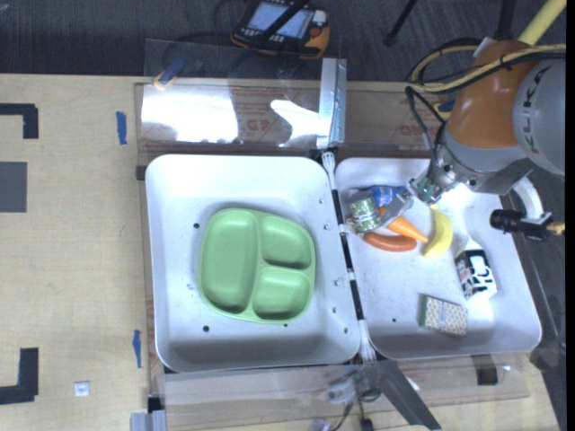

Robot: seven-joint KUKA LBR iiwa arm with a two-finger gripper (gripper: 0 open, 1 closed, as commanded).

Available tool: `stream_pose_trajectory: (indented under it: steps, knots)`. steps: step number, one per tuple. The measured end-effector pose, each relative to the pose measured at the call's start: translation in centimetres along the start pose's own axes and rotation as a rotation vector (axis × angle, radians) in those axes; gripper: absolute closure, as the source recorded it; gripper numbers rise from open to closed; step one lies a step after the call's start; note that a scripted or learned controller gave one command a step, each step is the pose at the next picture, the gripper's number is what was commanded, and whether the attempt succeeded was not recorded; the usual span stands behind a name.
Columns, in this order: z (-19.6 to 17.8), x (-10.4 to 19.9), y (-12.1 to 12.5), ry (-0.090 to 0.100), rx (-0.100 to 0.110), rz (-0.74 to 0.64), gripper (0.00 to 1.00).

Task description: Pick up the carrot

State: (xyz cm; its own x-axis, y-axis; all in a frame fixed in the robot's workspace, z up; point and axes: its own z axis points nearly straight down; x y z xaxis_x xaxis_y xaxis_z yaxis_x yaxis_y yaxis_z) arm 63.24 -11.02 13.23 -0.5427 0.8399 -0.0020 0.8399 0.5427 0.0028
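The arm (503,106) is running off the right edge, so its base is cut from sight. The tool (429,187) is showing too small and dim against the right bin (503,330) to tell how its tips are standing. The carrot (407,227) is lying partly under a crumpled wrapper (373,206), and its near end is blending into a red item (389,241) whose kind is too small to read. The print on the small black-and-white object (476,273) is blurring. The device (280,22) beyond the table (63,241) is showing an unreadable screen.
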Motion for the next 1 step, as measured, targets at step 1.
stream_pose_trajectory:
  steps: [1]
  knots:
    - [4.60,0.92,-1.64,0.000,-0.001,-0.154,0.00]
